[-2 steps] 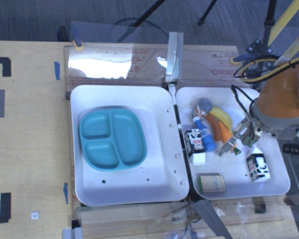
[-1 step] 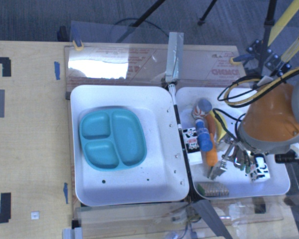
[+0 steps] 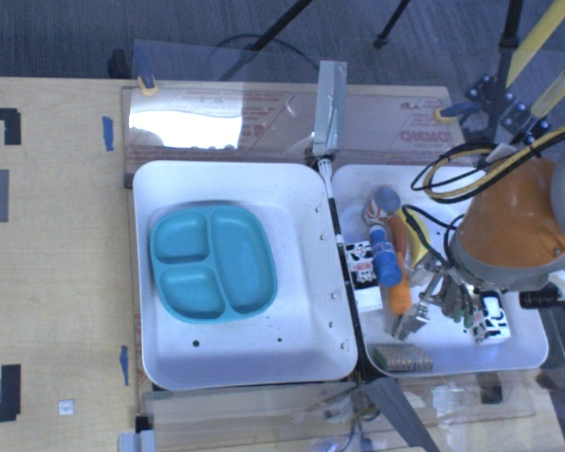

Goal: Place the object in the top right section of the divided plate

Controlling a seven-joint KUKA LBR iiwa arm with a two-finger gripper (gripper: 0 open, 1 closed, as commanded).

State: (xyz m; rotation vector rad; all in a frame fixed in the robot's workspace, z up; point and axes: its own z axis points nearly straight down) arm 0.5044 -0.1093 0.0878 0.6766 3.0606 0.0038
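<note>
Pincer (image 3: 416, 320) low in right bin (image 3: 523, 351) — can't tell its state. Blue-orange marker (image 3: 388, 264) just left of it; blue divided plate (image 3: 212, 262) well left, in left bin (image 3: 301, 347). Light wood table (image 3: 52, 281) — grey carpet, tripod legs behind.

Left bin (image 3: 169, 347): held the divided plate (image 3: 214, 262), sitting toward its left side.
Right bin (image 3: 532, 347): held a clutter of objects (image 3: 388, 262) along its left wall.
My gripper (image 3: 424, 311): was over the right bin, just right of that clutter.
</note>
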